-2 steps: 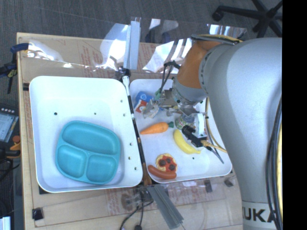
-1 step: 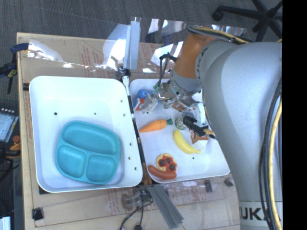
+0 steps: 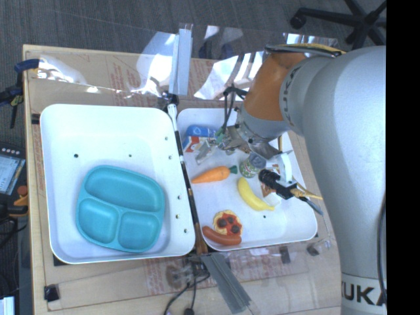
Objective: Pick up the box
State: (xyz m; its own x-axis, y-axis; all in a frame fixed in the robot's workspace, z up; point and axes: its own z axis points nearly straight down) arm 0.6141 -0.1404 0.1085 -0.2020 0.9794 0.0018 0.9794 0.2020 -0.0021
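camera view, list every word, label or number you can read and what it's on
"KUKA" in part, cut by the frame edge, on the arm base at lower right.
Blue box in the right bin: printing too blurred to read.
Small can by the banana: label too small to read.
Device at the left edge: screen unreadable.

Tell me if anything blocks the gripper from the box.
Nothing visible does. The gripper sits low in the right bin, just right of and below the blue box, with bare bin floor between them. The carrot lies nearer the camera, off that line.
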